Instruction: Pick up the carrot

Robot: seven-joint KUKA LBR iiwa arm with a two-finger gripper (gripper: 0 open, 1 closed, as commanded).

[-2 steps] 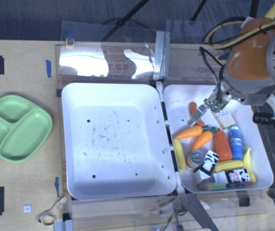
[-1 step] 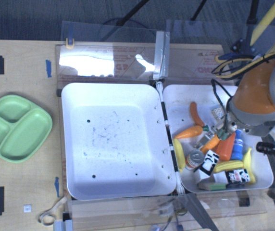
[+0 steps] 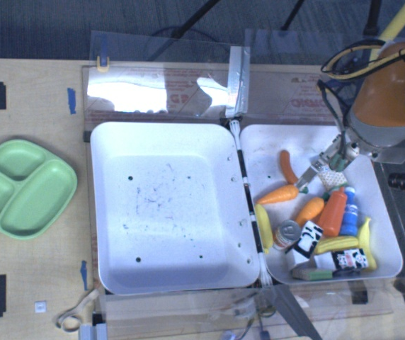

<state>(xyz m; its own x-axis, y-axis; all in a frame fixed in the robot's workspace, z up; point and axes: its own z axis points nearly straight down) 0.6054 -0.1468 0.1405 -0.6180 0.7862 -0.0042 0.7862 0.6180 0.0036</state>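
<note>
**Approach step: gripper closing in on the carrot, grasp not yet made**

Wooden bench (image 3: 40, 91) is carrying two shallow white bins side by side, with a green divided plate (image 3: 22, 188) sitting off to the far side and blue carpet showing behind. The near-plate bin (image 3: 167, 154) is lying bare; the other bin (image 3: 259, 144) is holding all the clutter.

The carrot (image 3: 279, 195) is lying roughly flat in the cluttered bin, close to the wall shared with the other bin, its pointed end aiming toward that wall. A second orange piece (image 3: 310, 209) is sitting just beside it, easy to confuse with it. A reddish sausage-shaped piece (image 3: 286, 164) is lying above it, an orange bottle (image 3: 333, 213) and a blue-capped item (image 3: 350, 207) beyond, a can (image 3: 286, 232) and a yellow banana (image 3: 344, 245) lower down.

The arm is reaching in, and the gripper (image 3: 307, 183) is hanging over the carrot's thick end, tip appearing to be touching or just above it. Finger spread: cannot tell, too small and blurred at this angle. Nothing is visibly sitting between the fingers, so I'm not calling this a hold.

Judgement: this is the descent or pre-grasp stage. The next move is calling for the fingers to straddle the thick end across its narrow width, settle low enough, then close and lift straight up, while avoiding the neighbouring orange piece
</note>
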